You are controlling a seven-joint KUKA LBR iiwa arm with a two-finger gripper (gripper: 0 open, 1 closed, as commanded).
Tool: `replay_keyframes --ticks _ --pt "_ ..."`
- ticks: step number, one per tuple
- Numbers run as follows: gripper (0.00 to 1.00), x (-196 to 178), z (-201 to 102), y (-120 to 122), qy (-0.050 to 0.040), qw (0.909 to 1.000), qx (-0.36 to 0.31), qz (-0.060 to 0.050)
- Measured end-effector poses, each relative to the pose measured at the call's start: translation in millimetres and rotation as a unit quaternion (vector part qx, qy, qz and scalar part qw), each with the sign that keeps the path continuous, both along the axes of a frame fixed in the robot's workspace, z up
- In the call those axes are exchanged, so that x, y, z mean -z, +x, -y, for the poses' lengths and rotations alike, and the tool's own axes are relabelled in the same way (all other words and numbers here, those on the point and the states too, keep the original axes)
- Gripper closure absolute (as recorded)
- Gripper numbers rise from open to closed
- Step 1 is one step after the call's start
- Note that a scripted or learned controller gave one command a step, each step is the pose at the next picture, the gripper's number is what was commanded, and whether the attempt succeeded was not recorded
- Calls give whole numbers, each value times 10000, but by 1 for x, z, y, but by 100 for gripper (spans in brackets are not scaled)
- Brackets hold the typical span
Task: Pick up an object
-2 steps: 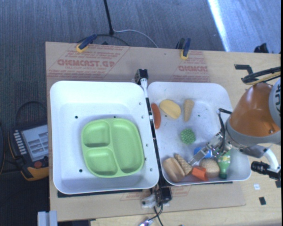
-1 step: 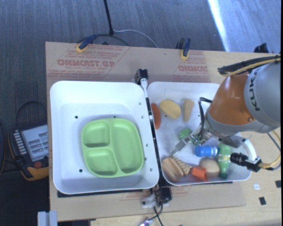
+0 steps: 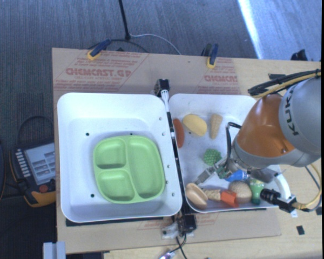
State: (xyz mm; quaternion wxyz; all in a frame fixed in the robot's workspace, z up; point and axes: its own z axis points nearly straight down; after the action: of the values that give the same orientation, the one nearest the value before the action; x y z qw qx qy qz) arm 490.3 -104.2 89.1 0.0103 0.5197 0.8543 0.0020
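Grey arm [image 3: 308, 117], orange band, black lettering, yellow and black cables

Single fixed cam above the bench [image 3: 248, 74], looking down at a slant, mid distance. Both white bins in frame: right bin [image 3: 270, 104] directly under the gripper [image 3: 218, 171], left bin [image 3: 70, 144] well off to the gripper's left in view. Arm [image 3: 270, 134] enters from frame right.

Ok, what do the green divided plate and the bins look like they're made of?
The green plate looks like moulded plastic with a matte to slightly satin finish: uniform light green colour, rounded compartment ridges, soft highlights. The left bin and right bin look like thin, smooth white plastic, judging by their rounded corners, rolled rims and faint sheen. That is appearance only; coated metal can't be fully ruled out.
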Motion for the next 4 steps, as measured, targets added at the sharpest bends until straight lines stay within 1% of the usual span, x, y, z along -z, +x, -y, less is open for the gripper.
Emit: replay_keyframes --ticks 1,2,3,4 --pt "0 1 4 43 23 9984 -568 -74" --pt "0 0 23 -1 -35 9743 -2253 -17" --pt "0 1 30 48 -30 9191 -3939 -84" --pt "0 0 72 83 -51 9081 -4187 -46"
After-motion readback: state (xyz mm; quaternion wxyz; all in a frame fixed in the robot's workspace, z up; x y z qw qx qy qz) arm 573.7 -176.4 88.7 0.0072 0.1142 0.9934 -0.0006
